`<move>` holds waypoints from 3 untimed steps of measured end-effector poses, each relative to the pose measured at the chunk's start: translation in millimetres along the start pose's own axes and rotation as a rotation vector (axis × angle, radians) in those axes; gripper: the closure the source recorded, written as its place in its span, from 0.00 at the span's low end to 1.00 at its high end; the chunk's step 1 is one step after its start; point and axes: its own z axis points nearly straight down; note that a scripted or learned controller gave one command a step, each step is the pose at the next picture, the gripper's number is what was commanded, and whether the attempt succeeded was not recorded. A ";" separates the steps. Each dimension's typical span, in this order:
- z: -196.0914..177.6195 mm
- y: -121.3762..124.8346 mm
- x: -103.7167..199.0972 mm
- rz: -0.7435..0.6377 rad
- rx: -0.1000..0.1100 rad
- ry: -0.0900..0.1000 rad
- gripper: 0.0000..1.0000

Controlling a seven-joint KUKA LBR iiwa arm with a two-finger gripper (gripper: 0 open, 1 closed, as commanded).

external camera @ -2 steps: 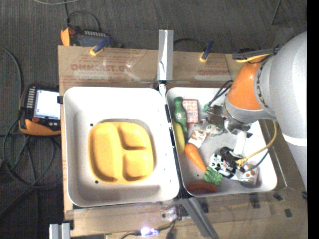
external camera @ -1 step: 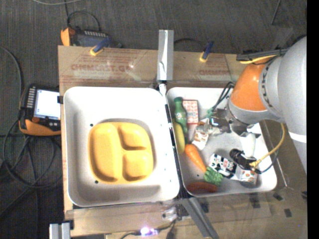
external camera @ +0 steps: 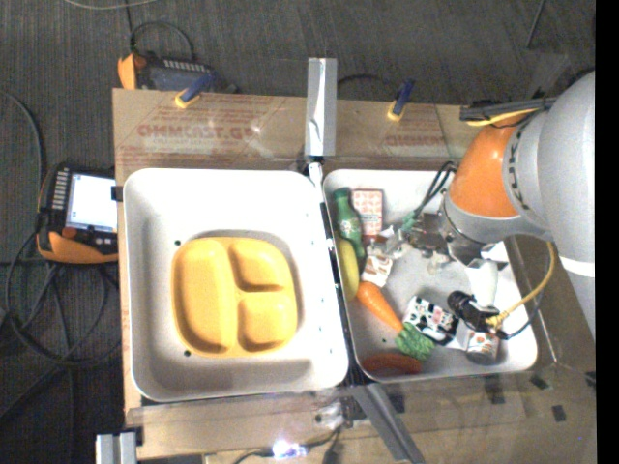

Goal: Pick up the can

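Can (external camera: 482, 344) is lying at 5 o'clock in right bin (external camera: 522, 361), nearest the camera, beside a patterned packet (external camera: 430, 317). Carrot (external camera: 379, 305) and green bottle (external camera: 346, 218) are crowding the left wall. Gripper (external camera: 418, 232) is hovering at 11 o'clock, over clutter; fingers' opening: cannot tell.

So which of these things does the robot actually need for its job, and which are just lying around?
Job: gripper; what looks like the can.
Lying about: carrot; green bottle; yellow tray in the left bin.
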 end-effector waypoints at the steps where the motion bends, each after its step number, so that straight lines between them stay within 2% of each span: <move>1: -91.0 -53.8 39.7 0.083 0.022 0.001 0.00; 2: -59.6 -67.5 -58.3 0.206 0.023 -0.002 0.00; 3: 3.1 -74.4 -72.2 0.252 0.012 0.003 0.00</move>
